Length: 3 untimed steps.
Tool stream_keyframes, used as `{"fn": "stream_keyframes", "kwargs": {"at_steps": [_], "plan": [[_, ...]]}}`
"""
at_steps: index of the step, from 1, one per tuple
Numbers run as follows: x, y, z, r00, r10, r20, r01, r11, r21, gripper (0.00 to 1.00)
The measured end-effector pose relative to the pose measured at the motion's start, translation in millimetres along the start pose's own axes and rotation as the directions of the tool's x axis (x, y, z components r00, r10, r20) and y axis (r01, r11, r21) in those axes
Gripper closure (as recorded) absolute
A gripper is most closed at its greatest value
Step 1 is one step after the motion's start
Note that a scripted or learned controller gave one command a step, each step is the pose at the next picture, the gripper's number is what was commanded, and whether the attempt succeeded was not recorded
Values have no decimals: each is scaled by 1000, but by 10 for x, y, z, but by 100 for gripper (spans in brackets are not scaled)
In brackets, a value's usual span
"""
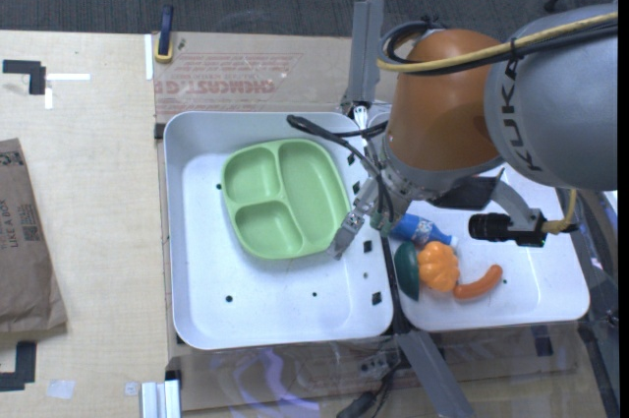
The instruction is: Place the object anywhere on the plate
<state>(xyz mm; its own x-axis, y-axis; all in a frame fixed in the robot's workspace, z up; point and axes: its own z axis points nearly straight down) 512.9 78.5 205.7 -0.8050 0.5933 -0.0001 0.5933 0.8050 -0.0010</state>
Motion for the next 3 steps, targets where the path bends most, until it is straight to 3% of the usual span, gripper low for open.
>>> {"fn": "stream_keyframes", "kwargs": {"at_steps": [1, 2, 3], "plan": [[-697, 112, 147, 980, -197, 1, 197, 980, -1, 0], [-714, 105, 56, 981, -192, 3, 192, 981, -2, 100], [42, 615, -417, 979, -204, 2, 204, 979, -1, 100]]}}
